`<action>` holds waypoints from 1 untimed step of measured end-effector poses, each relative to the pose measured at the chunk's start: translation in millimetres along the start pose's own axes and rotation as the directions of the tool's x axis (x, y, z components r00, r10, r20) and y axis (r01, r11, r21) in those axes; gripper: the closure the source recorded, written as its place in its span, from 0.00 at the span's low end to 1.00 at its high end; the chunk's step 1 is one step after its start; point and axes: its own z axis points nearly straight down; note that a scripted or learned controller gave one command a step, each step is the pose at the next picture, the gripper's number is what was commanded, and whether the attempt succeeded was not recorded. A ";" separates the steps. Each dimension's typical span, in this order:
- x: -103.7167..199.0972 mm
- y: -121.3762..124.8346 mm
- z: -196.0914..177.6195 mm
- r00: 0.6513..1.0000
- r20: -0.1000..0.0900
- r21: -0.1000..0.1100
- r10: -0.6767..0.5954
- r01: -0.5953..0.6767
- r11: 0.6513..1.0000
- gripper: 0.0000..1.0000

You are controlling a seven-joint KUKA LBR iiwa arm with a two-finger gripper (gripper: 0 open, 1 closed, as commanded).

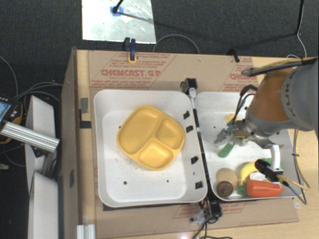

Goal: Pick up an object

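I have the gripper (227,136) low in the right bin (212,111), beside a green piece (226,149); can't tell its fingers' state. Remaining toys crowd the bin's 5 o'clock corner; yellow tray (151,137) occupies the left bin.

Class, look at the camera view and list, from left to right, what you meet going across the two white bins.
Yellow divided plate in the left bin → green object at the claw in the right bin → brown cylinder → yellow banana → orange carrot.
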 end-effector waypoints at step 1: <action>22.3 -30.8 -2.0 1.000 0.000 -0.002 -0.001 0.001 1.000 0.00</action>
